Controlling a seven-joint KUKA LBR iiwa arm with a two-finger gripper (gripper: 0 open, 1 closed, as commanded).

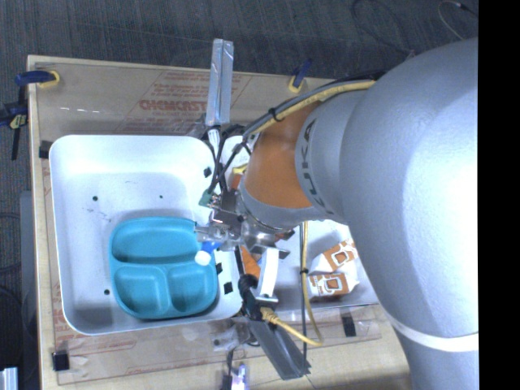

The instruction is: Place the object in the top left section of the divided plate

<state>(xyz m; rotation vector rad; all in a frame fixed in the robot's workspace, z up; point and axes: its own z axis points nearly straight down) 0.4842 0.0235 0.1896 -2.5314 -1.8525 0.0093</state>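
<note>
Placement pending: hand (pixel 213 249) at divided plate (pixel 162 270) rim (grip state indiscernible); small white object (pixel 202 258) beside it.

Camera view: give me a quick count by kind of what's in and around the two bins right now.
White bins: 2 (left bin)
Blue divided plate: 1
Orange-and-white items in the right bin: 2, partly hidden by the arm
Small white-and-blue object at the plate's right rim: 1
Total: 6
</note>
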